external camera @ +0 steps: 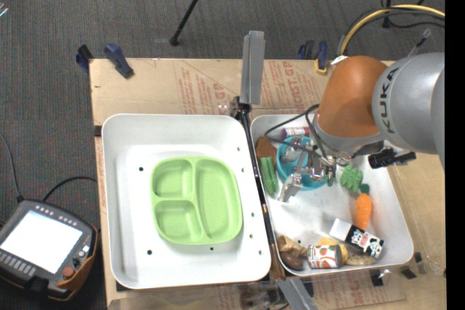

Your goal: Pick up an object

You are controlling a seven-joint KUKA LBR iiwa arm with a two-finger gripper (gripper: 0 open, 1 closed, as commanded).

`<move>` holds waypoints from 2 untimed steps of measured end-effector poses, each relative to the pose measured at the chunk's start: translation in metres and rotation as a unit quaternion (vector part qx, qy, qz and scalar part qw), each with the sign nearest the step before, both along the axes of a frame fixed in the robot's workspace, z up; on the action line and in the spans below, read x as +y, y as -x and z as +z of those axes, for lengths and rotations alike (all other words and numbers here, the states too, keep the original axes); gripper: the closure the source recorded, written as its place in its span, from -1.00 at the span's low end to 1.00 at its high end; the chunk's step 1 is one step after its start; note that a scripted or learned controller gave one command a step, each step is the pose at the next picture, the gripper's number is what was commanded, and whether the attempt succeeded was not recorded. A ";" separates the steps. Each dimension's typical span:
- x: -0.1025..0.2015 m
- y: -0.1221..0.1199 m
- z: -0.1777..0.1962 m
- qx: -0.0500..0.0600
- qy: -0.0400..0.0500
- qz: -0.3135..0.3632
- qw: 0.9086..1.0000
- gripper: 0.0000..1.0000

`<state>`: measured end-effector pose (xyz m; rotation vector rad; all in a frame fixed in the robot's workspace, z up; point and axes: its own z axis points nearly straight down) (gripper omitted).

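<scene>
Camera view: gripper [304, 176] low in right bin [389, 243], over teal bowl [314, 181]; whether it grips anything, cannot tell. Likely descending to pick there. Carrot [362, 209] just right, apart from gripper. Can [327, 254] and carton [363, 239] at near wall. Green divided plate [196, 200] alone in left bin [123, 149].

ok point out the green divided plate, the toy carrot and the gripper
green divided plate [196, 201]: camera view, on the ridge between its compartments
toy carrot [362, 209]: camera view, middle of its orange body
gripper [304, 174]: camera view, midway between its fingertips
</scene>
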<state>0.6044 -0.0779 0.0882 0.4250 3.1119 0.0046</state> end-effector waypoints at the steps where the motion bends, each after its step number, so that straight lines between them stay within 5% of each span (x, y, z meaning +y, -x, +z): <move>1: -0.066 0.036 0.000 0.001 0.002 -0.041 0.999 -1.00; 2: -0.003 0.033 -0.001 0.002 0.000 -0.055 0.999 -1.00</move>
